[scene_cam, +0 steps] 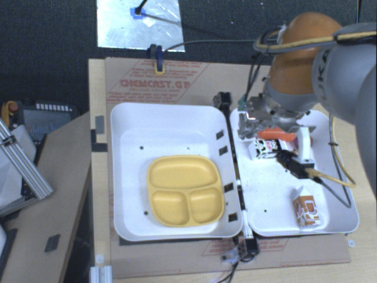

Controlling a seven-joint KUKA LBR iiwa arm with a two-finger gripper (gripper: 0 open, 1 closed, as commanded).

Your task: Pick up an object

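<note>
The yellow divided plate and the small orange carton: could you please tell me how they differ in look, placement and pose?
The yellow divided plate is broad and plain yellow with three compartments; the small orange carton is much smaller, boxy, orange and white with print.
The plate lies flat in the left bin; the carton lies in the right bin, near its front corner.
The plate is far from the arm; the carton is nearer to it.
Both rest untouched on a white bin floor.

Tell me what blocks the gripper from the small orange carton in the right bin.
Nothing visible blocks it. The orange carton lies alone near the right bin's front corner; the gripper sits over the clutter at the bin's back.
</note>
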